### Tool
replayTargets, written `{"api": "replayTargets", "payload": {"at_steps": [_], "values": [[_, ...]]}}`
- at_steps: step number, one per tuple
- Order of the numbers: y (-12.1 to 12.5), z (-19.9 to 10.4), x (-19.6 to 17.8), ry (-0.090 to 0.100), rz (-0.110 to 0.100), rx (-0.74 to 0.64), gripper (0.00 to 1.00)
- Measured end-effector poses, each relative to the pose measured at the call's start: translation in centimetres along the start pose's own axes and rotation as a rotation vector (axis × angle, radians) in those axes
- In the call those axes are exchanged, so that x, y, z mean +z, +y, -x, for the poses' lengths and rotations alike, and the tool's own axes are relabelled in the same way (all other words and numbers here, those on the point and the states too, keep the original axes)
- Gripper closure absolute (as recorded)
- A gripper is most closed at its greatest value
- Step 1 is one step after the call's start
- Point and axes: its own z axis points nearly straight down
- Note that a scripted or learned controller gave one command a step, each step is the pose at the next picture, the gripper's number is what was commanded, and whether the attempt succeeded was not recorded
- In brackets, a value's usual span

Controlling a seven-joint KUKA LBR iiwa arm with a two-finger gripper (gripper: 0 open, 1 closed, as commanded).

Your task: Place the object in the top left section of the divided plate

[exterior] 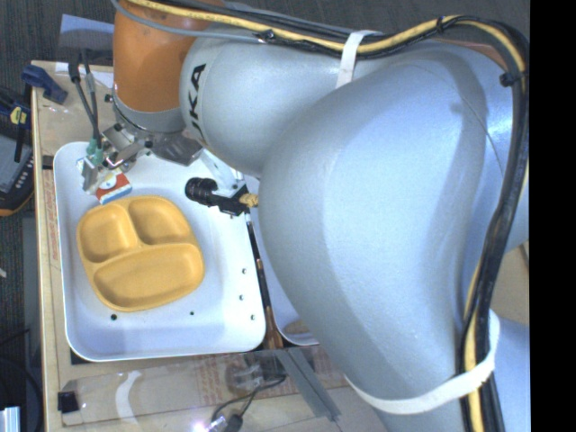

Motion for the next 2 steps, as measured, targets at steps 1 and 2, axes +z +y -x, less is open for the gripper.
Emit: {"api": "replayTargets", "payload": {"at_steps": [1,2], "values": [[-5.9,8.8,-3.0,0.001,0.002,0.058,1.0],[-4.9,1.9,-0.2,0.0,0.0,0.067,1.0]]}}
